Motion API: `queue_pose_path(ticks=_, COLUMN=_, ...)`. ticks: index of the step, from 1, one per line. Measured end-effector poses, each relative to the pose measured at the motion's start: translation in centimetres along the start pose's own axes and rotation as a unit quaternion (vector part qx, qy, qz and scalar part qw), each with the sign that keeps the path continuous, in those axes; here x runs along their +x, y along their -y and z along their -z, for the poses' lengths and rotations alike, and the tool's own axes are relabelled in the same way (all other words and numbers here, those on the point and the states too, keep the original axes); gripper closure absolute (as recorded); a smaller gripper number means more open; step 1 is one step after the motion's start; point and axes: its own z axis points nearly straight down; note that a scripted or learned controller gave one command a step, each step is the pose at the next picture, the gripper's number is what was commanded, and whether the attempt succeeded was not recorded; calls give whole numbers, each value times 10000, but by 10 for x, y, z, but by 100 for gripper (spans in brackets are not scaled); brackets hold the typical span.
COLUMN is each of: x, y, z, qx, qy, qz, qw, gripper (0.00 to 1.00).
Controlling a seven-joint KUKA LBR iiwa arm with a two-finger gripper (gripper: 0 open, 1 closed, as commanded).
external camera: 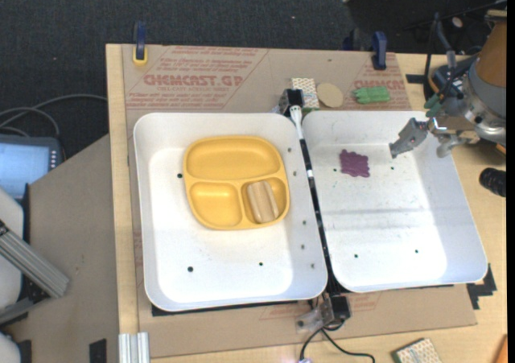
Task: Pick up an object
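from the camera above the bench, two white bins sit side by side on a brown board. the left bin (161,265) holds a yellow divided plate (236,181), and a tan bread-like piece (261,201) lies in the plate's lower right compartment. the right bin (418,265) has a small purple object (354,163) lying flat on its floor in the upper left part, near the rim shared with the left bin. the gripper (410,138) reaches in from the right over the upper part of the right bin, to the right of the purple object and apart from it; nothing can be seen between its fingers, and i cannot tell how far they are spread. behind the bins on the board lie a green object (372,95) and a round tan disc (329,95).
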Motion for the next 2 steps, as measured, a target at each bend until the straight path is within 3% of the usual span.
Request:
queue_pose_path(ticks=1, x=4, y=-36, z=-142, qx=55, qy=-15, qz=11, qw=10000, gripper=0)
queue_pose_path(ticks=2, x=42, y=-72, z=-175, qx=-12, qy=-5, qz=20, qw=10000, gripper=0)
